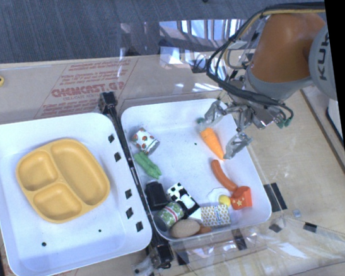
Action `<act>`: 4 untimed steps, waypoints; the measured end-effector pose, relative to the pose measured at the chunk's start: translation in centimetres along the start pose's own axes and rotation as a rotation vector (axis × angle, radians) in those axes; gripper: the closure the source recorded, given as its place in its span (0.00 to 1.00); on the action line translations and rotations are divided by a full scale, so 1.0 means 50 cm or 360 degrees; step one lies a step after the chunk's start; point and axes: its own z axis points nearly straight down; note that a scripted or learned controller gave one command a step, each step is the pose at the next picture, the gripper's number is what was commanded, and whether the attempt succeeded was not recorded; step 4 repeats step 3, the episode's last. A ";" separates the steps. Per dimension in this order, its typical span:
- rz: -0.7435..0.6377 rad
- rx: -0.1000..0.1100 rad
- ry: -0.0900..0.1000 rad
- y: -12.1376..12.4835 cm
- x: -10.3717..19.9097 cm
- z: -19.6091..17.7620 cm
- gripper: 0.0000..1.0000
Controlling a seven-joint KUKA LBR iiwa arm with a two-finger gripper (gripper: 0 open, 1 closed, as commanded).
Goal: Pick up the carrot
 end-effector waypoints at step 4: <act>0.0690 0.0000 -0.0006 0.043 -0.075 0.058 1.00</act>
